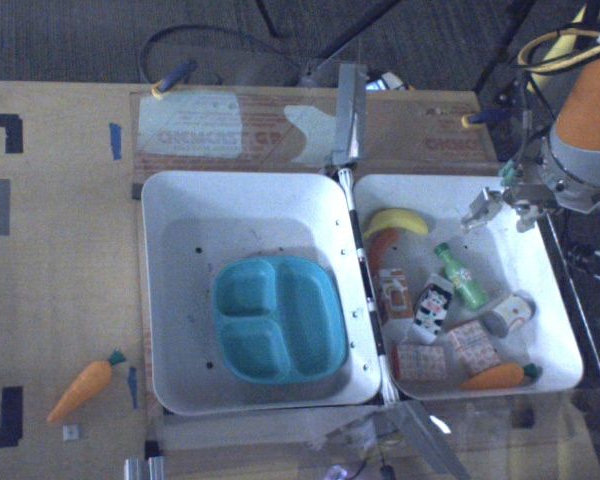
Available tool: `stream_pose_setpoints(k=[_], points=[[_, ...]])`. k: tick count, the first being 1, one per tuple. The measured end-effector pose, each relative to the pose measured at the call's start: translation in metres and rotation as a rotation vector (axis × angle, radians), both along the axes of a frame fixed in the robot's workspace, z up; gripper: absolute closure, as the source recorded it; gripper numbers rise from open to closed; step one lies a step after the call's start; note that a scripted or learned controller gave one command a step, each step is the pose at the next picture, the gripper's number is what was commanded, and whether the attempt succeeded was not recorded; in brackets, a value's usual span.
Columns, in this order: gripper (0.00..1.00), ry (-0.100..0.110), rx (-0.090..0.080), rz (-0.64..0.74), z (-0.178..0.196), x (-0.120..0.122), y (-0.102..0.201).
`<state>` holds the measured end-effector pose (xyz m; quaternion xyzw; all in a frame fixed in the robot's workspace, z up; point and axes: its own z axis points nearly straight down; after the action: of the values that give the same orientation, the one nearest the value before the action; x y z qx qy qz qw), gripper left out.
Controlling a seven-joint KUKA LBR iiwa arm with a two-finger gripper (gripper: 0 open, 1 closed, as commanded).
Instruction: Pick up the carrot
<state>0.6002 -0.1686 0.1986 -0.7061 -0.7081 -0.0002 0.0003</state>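
Note:
An orange carrot (495, 376) with a green top lies in the right bin (560, 298), against its front wall near the right corner. A second carrot (80, 389) lies on the bench outside the bins, at the front left. My gripper (502, 213) hangs over the far right part of the right bin, well behind the carrot in the bin. Its fingers are spread open with nothing between them.
The right bin also holds a banana (398, 222), a green bottle (459, 275), a cow-print carton (434, 306), small boxes (450, 351) and a grey can (509, 313). A teal divided tray (278, 319) sits in the left bin (180, 228).

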Motion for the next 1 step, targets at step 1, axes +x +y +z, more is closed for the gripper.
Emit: stream_pose_setpoints(k=[1], points=[[0.0, -0.002, -0.002, -0.204, 0.0398, 0.0158, -0.0009]])
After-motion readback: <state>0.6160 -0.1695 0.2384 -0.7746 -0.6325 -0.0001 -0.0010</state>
